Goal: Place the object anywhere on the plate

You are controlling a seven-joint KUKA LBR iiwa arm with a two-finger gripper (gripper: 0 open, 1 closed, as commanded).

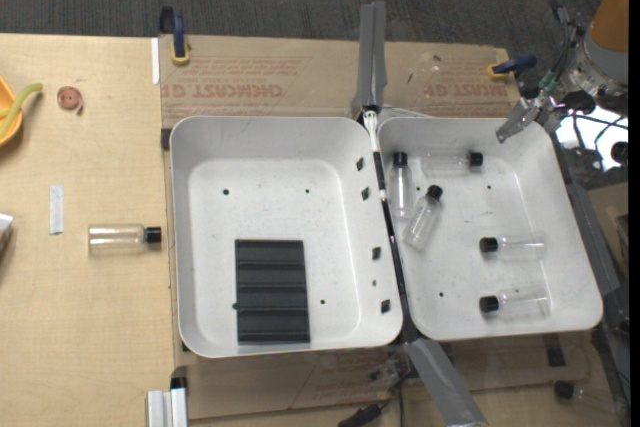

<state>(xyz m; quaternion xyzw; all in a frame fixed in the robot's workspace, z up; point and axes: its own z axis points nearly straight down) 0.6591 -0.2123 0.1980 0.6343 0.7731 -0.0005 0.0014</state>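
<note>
The gripper (520,118) hangs over the far right corner of the right bin (560,215), holding nothing — how wide it stands cannot be told. Five clear bottles with black caps lie in that bin, one (424,214) near its left wall. The left bin (200,215) holds a black ribbed plate (271,292) — nothing sits on it.

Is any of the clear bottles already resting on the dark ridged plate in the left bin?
No. The dark ridged plate in the left bin has nothing on it; five clear bottles lie in the right bin.
</note>
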